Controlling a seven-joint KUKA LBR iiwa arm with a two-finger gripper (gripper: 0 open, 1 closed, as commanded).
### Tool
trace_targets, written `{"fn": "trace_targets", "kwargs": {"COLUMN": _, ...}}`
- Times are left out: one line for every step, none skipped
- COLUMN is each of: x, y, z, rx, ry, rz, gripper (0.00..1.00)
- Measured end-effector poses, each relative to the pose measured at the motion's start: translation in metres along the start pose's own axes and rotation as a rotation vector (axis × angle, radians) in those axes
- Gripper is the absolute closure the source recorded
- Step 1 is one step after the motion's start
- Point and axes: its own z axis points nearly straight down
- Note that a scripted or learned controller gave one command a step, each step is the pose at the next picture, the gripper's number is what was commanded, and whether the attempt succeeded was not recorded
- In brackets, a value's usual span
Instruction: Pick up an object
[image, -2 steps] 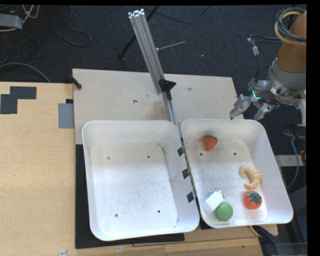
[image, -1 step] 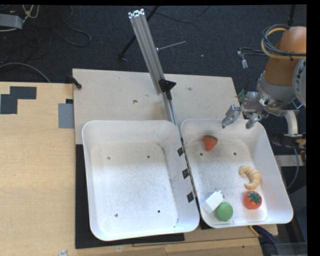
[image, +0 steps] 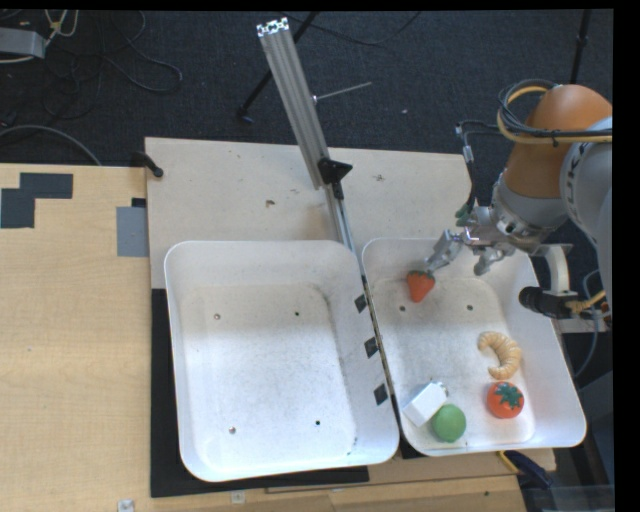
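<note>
Reaching in from the right, the grey arm's two-finger gripper (image: 463, 250) is hanging spread open, grasping nothing, over the right white bin (image: 560, 395). One finger is sitting just beside the small red strawberry-shaped toy (image: 421, 286) on the bin floor, likely lining up a grab.

cam: single fixed view, above bench, looking down at a slant | framing: far enough to take in both white bins, left bin (image: 260, 360) at 7 o'clock, right bin (image: 540, 400) at 4 o'clock | arm (image: 560, 160) enters from 2 o'clock | dark floor with cables across 12 o'clock
</note>
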Motion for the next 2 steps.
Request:
{"fn": "trace_targets", "kwargs": {"x": 0.005, "y": -0.01, "z": 0.051, "rx": 0.001, "ry": 0.0, "rz": 0.003, "gripper": 0.0}}
{"fn": "trace_targets", "kwargs": {"x": 0.002, "y": -0.012, "z": 0.04, "rx": 0.012, "ry": -0.001, "rz": 0.006, "gripper": 1.0}}
